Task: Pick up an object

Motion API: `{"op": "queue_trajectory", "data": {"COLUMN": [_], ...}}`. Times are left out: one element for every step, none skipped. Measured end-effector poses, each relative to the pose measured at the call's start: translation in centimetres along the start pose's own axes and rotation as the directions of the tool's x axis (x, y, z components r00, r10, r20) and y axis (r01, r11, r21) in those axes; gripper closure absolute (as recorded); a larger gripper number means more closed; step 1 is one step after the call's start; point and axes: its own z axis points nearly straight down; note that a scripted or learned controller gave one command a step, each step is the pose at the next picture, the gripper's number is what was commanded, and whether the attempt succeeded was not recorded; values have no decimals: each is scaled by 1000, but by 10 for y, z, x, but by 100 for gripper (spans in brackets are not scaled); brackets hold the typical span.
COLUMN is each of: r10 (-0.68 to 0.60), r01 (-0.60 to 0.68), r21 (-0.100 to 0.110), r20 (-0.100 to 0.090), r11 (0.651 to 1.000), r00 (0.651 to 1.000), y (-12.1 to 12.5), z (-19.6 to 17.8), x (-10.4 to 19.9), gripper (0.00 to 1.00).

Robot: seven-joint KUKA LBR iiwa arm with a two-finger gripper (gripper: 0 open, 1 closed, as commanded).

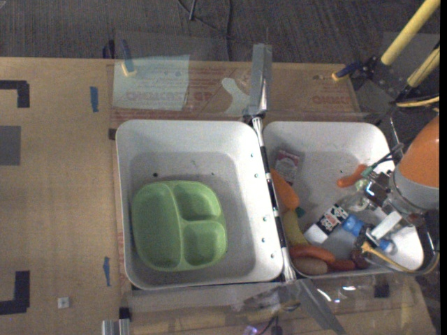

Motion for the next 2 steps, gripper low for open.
{"op": "queue_trajectory", "data": {"r10": [106,103], "r01": [-106,-103], "r21": [-3,-5], "r20": [6,4], "r11": [994,995], "r00": [994,995], "y": [65,65], "z": [1,-10], "x": [71,72], "gripper": [0,100]}}
